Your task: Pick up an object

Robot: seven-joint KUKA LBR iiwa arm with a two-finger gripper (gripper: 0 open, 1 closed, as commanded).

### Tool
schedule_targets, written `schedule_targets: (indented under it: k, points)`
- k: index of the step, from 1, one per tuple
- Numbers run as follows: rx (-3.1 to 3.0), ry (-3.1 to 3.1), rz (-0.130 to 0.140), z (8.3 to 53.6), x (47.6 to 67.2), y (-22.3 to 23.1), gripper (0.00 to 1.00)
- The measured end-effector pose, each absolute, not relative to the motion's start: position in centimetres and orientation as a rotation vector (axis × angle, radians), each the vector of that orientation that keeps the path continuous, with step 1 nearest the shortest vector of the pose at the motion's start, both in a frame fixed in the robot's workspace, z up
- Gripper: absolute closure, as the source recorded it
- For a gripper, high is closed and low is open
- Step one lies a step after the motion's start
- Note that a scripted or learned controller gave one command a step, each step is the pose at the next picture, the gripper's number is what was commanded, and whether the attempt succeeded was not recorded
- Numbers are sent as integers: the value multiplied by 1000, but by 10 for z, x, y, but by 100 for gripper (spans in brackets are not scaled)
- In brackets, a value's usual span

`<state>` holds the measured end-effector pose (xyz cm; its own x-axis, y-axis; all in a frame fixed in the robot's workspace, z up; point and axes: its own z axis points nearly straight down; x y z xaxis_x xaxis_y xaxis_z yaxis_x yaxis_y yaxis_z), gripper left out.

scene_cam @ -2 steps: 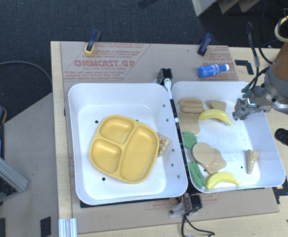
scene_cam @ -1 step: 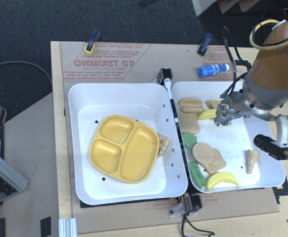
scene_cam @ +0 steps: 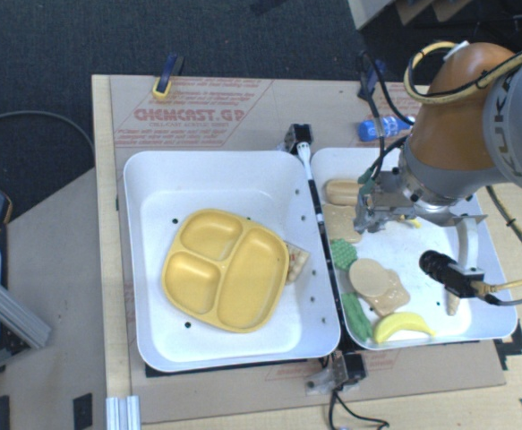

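Your pincer [scene_cam: 365, 218] hangs low inside the right bin [scene_cam: 480, 325]; you cannot tell whether it is spread or pressed together. Just beside it, toward the bin's far left corner, lies a tan, rounded bread roll [scene_cam: 339, 191]. Along the near edge lies a yellow banana [scene_cam: 402, 328].

**Left bin open at its edges, right bin crowded along its left**

A yellow plate [scene_cam: 225, 267] fills the middle of the left bin [scene_cam: 144, 240], with a tan scrap [scene_cam: 296, 260] just beside its right rim. The far strip and near corners are bare. In the right bin [scene_cam: 493, 325], a roll [scene_cam: 341, 191], green pieces [scene_cam: 344, 253], a pale round piece [scene_cam: 375, 282] and a banana [scene_cam: 402, 328] line the left side. The arm [scene_cam: 457, 133] overhangs the far half, and bare floor shows near right.
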<state>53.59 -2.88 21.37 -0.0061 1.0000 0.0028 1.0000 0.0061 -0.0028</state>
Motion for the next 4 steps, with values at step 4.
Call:
schedule_targets:
  k: [4]
  points:
    - [-2221,-2219,3,218,538,33,100]
